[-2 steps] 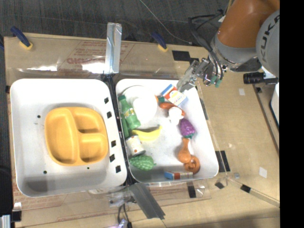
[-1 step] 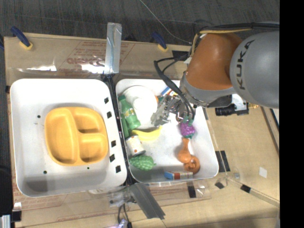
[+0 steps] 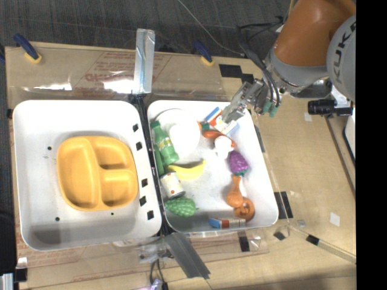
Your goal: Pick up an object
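Note:
The right bin [image 3: 266, 186] holds several toys: a green bottle [image 3: 162, 144], a white round piece [image 3: 183, 136], a banana [image 3: 190, 170], a small can [image 3: 173, 186], a green bumpy fruit [image 3: 181, 207], purple grapes [image 3: 239, 162], an orange gourd [image 3: 237, 199] and a marker [image 3: 227, 223]. My gripper [image 3: 228, 121] hangs low over the bin's far right corner. Its tip is right beside a blue-and-white packet [image 3: 211, 116] and above an orange piece [image 3: 211, 134] and a small white piece [image 3: 223, 144]. I see nothing clearly held.
The left bin [image 3: 30, 132] holds a yellow divided tray [image 3: 97, 171]. A silver tape strip [image 3: 144, 59] stands at the divide between the bins. The arm's orange band [image 3: 314, 17] fills the upper right. Cables cross the dark floor behind the bench.

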`<state>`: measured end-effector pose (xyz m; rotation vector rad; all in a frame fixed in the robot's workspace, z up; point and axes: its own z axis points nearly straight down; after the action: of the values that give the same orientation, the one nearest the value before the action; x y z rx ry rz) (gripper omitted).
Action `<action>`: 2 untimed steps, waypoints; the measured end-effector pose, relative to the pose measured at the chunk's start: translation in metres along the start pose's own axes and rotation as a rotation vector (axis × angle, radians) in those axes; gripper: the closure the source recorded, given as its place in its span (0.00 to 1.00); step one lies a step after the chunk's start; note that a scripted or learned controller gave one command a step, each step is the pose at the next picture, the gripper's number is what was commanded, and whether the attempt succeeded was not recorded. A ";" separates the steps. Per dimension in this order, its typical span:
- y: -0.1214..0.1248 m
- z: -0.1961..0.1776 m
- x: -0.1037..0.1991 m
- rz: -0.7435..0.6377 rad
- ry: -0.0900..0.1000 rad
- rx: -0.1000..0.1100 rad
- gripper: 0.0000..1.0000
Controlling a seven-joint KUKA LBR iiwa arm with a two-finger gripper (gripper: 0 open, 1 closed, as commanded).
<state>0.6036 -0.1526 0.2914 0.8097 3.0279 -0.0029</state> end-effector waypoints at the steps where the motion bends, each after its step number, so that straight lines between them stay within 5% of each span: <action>1: -0.016 0.083 0.051 -0.015 0.011 0.002 1.00; 2: -0.044 0.018 0.012 0.072 0.002 0.001 1.00</action>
<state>0.5714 -0.1853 0.2729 0.9189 2.9986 -0.0035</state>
